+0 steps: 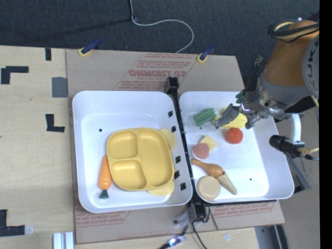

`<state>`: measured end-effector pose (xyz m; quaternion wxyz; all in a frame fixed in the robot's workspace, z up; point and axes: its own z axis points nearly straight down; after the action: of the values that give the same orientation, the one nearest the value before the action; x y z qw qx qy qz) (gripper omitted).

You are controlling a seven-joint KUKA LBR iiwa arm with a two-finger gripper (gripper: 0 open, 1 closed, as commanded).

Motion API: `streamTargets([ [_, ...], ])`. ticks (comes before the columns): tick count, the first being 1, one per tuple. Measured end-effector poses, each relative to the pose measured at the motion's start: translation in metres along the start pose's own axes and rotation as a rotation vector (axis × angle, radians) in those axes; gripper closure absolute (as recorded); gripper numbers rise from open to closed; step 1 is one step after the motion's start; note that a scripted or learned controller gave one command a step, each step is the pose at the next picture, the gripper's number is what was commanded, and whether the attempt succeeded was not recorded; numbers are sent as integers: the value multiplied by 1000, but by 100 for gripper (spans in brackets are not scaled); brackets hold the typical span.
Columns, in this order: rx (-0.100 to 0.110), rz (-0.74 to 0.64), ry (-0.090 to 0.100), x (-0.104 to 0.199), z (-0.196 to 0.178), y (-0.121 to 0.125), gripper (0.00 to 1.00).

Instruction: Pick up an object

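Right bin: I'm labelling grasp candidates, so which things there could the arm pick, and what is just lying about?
Candidates: green toy, yellow corn under the gripper, red tomato, drumstick, round cookie.

Lying about: yellow tray, carrot, cable.

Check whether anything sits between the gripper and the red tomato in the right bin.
Nothing visible blocks it. The gripper hangs over the yellow corn at the right bin's far side, and the red tomato lies just nearer the camera with bare white floor around it. The green vegetable sits off to the gripper's side.
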<state>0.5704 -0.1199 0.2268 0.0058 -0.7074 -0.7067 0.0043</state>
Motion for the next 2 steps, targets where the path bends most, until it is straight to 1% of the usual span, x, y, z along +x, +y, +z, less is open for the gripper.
streamTargets([
  [1,-12,-3,-2,0,-7,2,0],
  [2,-8,-3,-2,3,51,12,0],
])
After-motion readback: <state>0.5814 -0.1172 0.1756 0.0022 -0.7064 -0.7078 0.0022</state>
